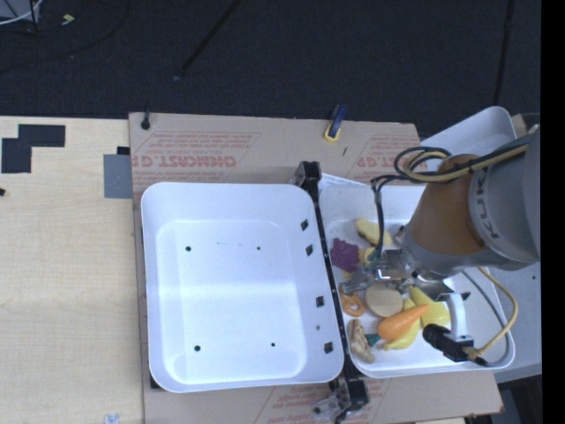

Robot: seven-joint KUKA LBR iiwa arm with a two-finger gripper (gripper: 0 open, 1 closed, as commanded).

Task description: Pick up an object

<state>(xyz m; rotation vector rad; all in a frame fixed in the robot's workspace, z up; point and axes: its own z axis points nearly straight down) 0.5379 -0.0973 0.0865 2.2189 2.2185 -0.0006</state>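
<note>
The right bin (351,203) holds a heap of small toy foods. My gripper (369,278) reaches down into the middle of this heap. Just left of it lies a purple grape bunch (344,254), and a yellow banana-like piece (369,230) lies beyond it. Below the gripper sit a tan round disc (384,302) and an orange ring (353,306). An orange carrot (402,321) rests on a yellow piece (415,336) nearer the front. A beige piece (360,343) lies at the front left corner. The wrist hides the bin's right half.
The left bin (152,237) stands beside the right one, with a black divider rail (322,263) between them. Both rest on a cardboard sheet (221,148). A yellow and blue clip (334,127) sits at the cardboard's far edge.
</note>
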